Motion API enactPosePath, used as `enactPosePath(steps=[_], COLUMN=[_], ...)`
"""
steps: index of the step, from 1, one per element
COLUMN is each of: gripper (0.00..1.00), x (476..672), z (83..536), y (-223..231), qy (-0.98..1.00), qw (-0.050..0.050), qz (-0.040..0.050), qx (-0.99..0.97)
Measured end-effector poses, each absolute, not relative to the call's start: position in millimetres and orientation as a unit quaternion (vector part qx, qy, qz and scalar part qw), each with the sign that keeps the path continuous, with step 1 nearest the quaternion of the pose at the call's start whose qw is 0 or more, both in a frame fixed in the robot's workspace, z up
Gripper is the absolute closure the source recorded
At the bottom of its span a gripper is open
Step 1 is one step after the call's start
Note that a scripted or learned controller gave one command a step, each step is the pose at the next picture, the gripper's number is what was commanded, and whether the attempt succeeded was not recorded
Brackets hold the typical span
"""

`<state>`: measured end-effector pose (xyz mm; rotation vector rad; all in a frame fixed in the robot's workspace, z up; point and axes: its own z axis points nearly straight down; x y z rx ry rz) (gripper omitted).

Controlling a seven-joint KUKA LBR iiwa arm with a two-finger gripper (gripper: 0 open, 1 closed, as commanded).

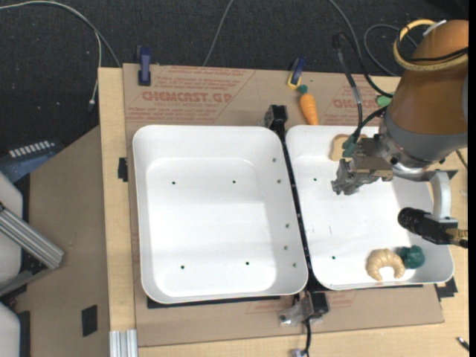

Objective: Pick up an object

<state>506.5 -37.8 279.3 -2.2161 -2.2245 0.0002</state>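
Gripper (346, 185) low over right bin (327, 270).

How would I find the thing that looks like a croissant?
Look in the right white bin, down at its near corner. The croissant-shaped thing lies there, curved and pale tan, touching a small dark green object beside it.

Count, camera view:
- White bins: 2, the left bin (216, 143) and the right bin (327, 270).
- Croissant-shaped item (385, 263): 1.
- Teal round item (411, 256): 1.
- Toy carrot (308, 107): 1.
- Tan item (340, 146), partly hidden by arm: 1.
- Blue clamps: 2, (143, 64) and (297, 71).
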Motion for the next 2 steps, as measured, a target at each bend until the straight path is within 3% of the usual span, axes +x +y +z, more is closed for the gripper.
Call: enactPosePath(steps=[2], gripper=[1.0], x=[534.5], z=[269], y=[60], qy=[-0.708], qw=[0.0], qz=[-0.0002], qx=[-0.706])
